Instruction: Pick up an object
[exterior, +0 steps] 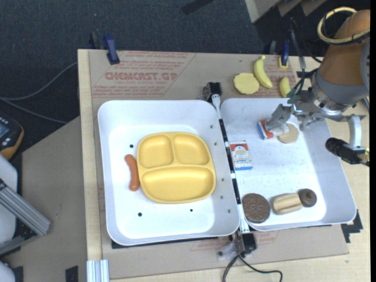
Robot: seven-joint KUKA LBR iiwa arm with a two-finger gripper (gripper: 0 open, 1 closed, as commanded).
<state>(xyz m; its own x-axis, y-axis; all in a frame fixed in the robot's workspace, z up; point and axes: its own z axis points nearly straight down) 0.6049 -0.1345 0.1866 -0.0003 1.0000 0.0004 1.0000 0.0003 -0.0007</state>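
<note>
Gripper [276,122] low in the right bin [329,175], at its far end, just beside a small red-and-blue packet [265,129] and a pale round biscuit-like disc [288,135]; open or pinching, cannot tell. Probably light, thin and slippery, that packet: best nipped across its short edges, gently.

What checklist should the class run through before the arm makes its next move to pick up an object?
1. Claw over the right bin: ok.
2. Object within the claw's reach: ok, a small red and blue item and a tan round piece lie beside it.
3. Object already held: cannot tell.
4. Other candidates lying apart: ok for the small carton; not ok for the brown disc, against the tan roll.
5. Yellow divided plate and sausage out of the way: ok, left bin.
</note>
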